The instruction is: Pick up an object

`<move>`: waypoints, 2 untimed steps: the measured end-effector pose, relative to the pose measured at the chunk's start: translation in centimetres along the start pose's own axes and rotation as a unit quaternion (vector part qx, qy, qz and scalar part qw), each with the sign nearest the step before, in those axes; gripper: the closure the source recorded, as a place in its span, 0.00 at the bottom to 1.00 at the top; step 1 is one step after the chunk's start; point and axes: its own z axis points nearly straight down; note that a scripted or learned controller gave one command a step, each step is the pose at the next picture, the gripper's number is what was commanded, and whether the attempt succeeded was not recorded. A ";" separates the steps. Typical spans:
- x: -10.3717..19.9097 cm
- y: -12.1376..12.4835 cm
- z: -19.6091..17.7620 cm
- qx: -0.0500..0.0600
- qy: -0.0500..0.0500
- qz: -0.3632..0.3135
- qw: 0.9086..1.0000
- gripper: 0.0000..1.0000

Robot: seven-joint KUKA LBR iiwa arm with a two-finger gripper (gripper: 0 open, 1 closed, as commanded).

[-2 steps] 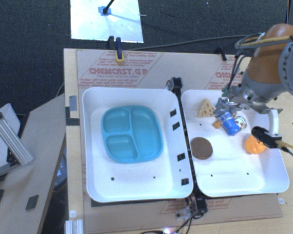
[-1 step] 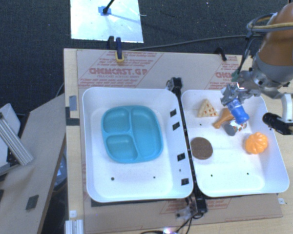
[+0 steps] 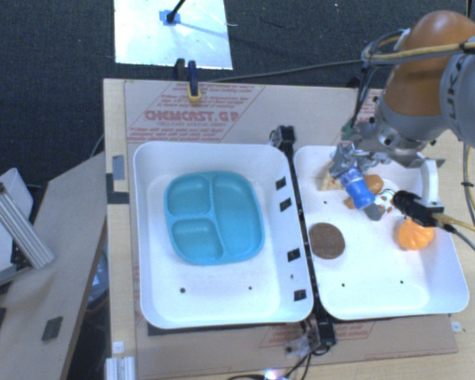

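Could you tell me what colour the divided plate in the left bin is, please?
The divided plate is light blue, seen clearly in the camera view.

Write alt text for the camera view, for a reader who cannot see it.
A grey robot arm reaches from the right, its gripper low over a cluster of small objects at the back of the right bin. A brown disc lies nearer the front; the left bin holds a blue divided plate.

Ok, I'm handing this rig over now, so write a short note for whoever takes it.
Gripper: down at the back of the right bin, above the blue item; grip not clear from here.
Things: blue item, brown disc, orange lump and a small orange piece lie in the right bin; blue tray in the left bin.
Done: nothing seen lifted.
Left: grasp one object and lift it.
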 end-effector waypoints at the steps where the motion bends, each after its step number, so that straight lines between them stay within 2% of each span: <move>1: 5.4 -0.5 1.2 0.000 0.000 0.000 1.000 1.00; 2: 10.9 -0.8 0.2 0.000 0.000 -0.001 1.000 1.00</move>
